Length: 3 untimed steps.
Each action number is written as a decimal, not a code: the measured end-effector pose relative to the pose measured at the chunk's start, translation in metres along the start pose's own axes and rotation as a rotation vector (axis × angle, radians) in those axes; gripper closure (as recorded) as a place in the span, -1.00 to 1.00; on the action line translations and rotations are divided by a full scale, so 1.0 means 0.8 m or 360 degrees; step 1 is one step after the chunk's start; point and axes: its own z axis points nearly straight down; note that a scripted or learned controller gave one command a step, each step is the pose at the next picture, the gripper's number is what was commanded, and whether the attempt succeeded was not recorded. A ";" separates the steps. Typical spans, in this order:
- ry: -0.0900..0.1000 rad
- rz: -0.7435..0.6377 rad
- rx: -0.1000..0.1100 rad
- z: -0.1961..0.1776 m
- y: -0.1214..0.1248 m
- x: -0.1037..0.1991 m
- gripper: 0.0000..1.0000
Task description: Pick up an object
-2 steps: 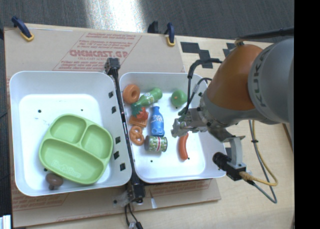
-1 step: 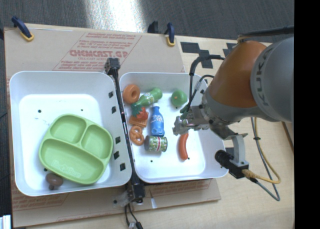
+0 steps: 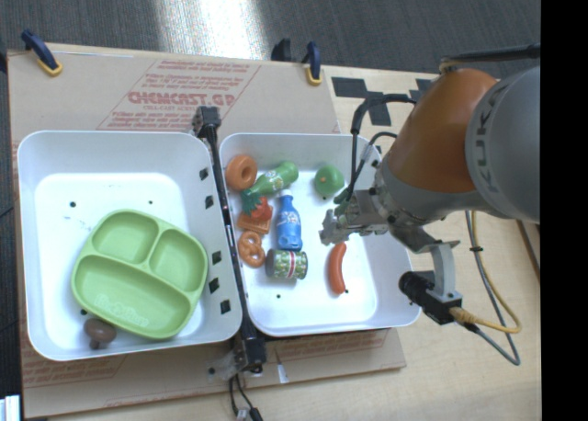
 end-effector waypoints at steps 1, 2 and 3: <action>0.0003 0.0039 0.0006 0.020 0.047 -0.041 1.00; 0.0004 0.0039 0.0006 0.020 0.047 -0.041 -1.00; 0.0003 0.0041 -0.0012 0.170 0.068 -0.071 -1.00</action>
